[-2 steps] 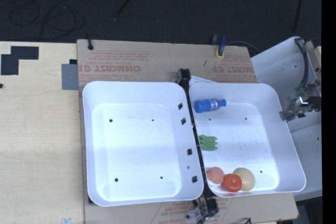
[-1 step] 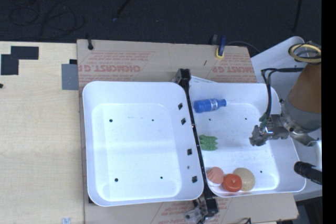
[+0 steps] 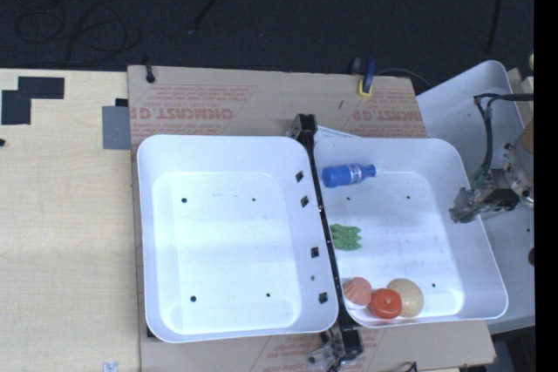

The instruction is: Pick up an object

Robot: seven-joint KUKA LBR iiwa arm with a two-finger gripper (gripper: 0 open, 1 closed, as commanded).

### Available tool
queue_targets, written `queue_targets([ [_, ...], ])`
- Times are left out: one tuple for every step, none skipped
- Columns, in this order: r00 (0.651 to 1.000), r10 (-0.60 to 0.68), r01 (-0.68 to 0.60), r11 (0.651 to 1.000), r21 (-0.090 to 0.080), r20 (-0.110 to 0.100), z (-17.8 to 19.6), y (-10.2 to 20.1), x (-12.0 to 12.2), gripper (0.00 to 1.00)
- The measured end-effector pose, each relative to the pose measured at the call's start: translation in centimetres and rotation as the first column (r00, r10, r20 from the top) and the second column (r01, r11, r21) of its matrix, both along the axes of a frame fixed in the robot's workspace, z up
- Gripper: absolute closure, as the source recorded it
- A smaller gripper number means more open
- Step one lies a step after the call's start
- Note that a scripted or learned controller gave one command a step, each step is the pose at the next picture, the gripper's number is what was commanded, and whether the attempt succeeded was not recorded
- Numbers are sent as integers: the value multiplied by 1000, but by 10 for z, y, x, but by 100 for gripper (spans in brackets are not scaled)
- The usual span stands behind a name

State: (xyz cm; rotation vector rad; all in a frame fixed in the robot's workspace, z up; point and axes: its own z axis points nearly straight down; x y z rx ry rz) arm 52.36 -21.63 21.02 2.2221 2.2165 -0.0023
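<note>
Gripper point(image 3: 475, 203) at outer rim of right bin point(image 3: 475, 274), jaw state cannot tell; blue bottle point(image 3: 348, 175), green pod point(image 3: 345, 237), red-beige cluster point(image 3: 384, 299) all well away toward divider; risk: closing on nothing, bottle rolling, cluster crowding corner

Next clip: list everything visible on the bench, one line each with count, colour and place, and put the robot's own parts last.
bins: 2, white, side by side on the cardboard sheet
bottle: 1, blue with a white neck, lying in the right bin near its far left corner
green item: 1, green, right bin, by the left wall, about halfway along it
pink item: 1, pink, right bin, near left corner
red item: 1, red-orange, right bin, near edge, beside the pink item
tan item: 1, tan, right bin, just right of the red item
cardboard sheet: 1, brown, under both bins
gripper: 1, dark metal, over the right bin's right rim
</note>
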Motion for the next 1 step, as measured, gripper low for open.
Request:
queue_targets([
  [1000, -1, 1, 1000, 2, 0, 42, 1, -30, 100],
])
